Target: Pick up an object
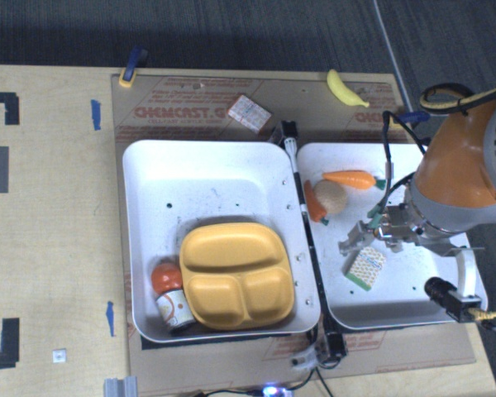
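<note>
**Gripper low in right bin**

Gripper (360,236) just above patterned packet (365,267) in right bin (397,308); fingers spread apart, nothing between them. Carrot (348,179) & pale round item (331,197) near far-left wall. Yellow tray (234,273) + can (174,304) in left bin (198,160).

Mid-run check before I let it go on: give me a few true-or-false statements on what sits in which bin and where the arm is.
1. The yellow divided tray lies in the left bin. True.
2. The carrot is in the left bin. False: it lies in the right bin.
3. The banana lies outside both bins. True.
4. The gripper is over the left bin. False: it is over the right bin, beside the small patterned packet.
</note>
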You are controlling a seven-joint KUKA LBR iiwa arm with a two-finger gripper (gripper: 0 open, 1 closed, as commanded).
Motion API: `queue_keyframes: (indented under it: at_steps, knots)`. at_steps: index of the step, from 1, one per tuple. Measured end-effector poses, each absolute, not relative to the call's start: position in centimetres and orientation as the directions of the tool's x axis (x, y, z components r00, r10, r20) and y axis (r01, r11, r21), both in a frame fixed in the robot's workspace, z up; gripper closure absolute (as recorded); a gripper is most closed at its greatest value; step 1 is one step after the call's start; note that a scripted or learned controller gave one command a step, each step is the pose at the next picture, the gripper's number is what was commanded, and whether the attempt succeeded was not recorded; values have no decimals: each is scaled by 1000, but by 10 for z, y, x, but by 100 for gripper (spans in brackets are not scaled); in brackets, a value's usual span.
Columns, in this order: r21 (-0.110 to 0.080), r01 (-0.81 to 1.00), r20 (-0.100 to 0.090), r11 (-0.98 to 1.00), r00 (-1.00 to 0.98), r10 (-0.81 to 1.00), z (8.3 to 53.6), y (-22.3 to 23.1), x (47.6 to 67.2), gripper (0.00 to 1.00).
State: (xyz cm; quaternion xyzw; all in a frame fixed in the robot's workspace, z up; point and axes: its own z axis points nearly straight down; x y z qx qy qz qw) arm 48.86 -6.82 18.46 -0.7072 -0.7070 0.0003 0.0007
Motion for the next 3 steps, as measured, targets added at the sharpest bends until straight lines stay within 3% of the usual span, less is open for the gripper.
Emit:
queue_keyframes:
  at_steps: [1,2,3]
  knots:
    - [4,1000,-2,-1,1,1000,86,-114,480,0]
    - [8,1000,-1,-1,1,1000,97,-113,482,100]
    - [6,1000,-1,-2,2,1000,96,-113,481,0]
